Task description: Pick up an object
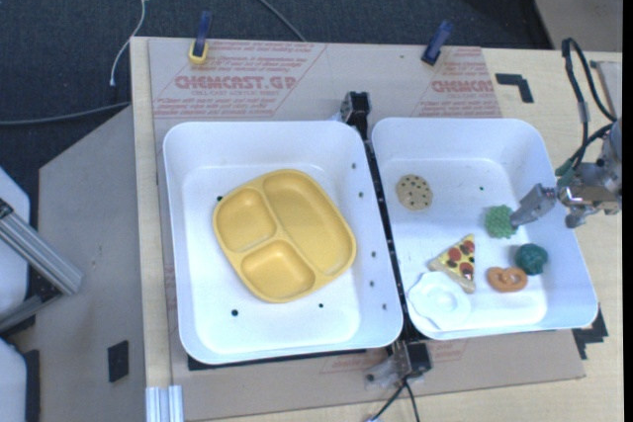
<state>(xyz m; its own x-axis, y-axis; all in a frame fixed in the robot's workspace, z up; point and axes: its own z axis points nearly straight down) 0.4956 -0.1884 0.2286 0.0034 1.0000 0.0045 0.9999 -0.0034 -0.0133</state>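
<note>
A: Where is the gripper (542,203), and what is its state?

B: It reaches in over the right bin (465,135) from the right edge, its grey tip just beside the broccoli floret (499,221). Whether its fingers stand apart or together cannot be told; nothing is seen between them.

A: How do the right bin's contents lie?

B: The pizza slice (456,260) lies flat, long axis on a diagonal, tip toward the lower left, crust toward the upper right. The cookie (413,192) sits near the bin's left wall. The pretzel (507,279) and dark green piece (532,258) lie close together, right of the slice; a white fried egg (440,297) lies below it.

A: And the left bin (198,153)?

B: It holds a yellow divided plate (285,234), long axis diagonal.
</note>
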